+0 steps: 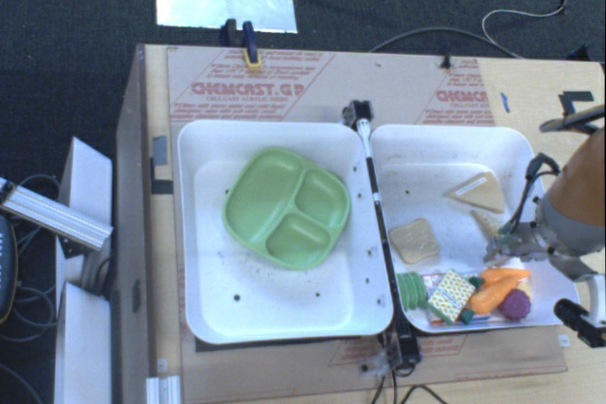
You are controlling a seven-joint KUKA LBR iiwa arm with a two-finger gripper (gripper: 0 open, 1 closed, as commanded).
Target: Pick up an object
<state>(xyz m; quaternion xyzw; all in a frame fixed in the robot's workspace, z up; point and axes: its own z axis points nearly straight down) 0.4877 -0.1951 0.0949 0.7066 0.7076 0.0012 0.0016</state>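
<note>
The right bin [445,135] holds several toy foods. A tan bread wedge [480,192] lies near its back and a square toast slice [414,239] near its middle. Along the front wall sit a green ribbed piece [410,289], a yellow-green patterned block [453,295], an orange carrot [492,290] and a purple ball [515,303]. My gripper [504,251] reaches in from the right and hangs low, just behind the carrot and right of the toast. Nothing visibly sits in its grasp.
The left bin [189,203] carries a green divided plate [287,206], tilted toward its centre. A dark rail [374,203] runs between the two bins. A blue and yellow clamp [248,41] stands at the bench's back edge.
</note>
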